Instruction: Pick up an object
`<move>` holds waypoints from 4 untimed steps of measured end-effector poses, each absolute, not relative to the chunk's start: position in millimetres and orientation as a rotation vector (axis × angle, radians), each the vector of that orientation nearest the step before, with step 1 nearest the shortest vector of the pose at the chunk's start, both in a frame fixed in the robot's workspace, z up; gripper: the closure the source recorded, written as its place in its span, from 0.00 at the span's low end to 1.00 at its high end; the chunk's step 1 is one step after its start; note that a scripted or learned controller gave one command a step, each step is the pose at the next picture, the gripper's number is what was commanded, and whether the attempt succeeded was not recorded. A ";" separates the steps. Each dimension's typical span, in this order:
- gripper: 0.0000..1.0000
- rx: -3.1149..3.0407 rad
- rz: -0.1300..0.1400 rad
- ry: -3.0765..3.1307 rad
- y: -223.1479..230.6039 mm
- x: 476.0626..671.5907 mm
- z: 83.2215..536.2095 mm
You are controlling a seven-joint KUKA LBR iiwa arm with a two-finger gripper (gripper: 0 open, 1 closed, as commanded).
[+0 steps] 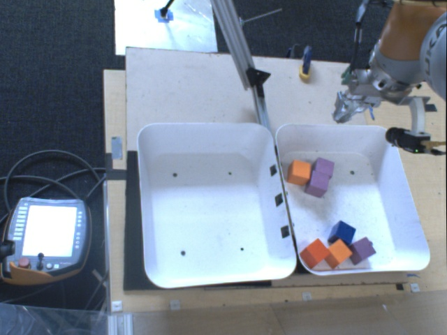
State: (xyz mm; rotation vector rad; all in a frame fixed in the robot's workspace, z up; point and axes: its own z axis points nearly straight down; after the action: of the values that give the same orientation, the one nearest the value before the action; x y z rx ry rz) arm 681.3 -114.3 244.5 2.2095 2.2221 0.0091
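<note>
Looking down through the camera view, I have the gripper (347, 109) hanging above the bench just past the far rim of the right bin (408, 187), at about one o'clock from the centre of the picture. Whether it is released or clenched I cannot tell from this slant; nothing shows in its grasp.

My candidates all lie in the right bin. Toward its far half, an orange cube (299, 172) touches a purple block (320, 176) on its three o'clock side. At the near rim, around five o'clock, four pieces crowd together: a blue cube (342, 231) at the back, a reddish-orange cube (315, 252) and a smaller orange cube (340, 252) in front, and a purple cube (362, 250) at the three o'clock end. The left bin (150, 187) holds no blocks.

I judge these to be small, light, stiff blocks with flat faces, likely foam or wood, so they should take a firm pinch without damage. Flat opposing sides are where I would take hold. The orange cube looks like the easiest choice: its nine o'clock face is free, though the purple block crowds the other side. The near cluster is packed tight against the bin wall, leaving little room to close around a piece.
</note>
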 end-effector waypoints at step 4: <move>1.00 2.212 0.002 2.233 30.4 654.0 238.4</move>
State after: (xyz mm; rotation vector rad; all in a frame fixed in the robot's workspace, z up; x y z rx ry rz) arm 654.0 30.4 238.4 2.2122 2.2333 0.0018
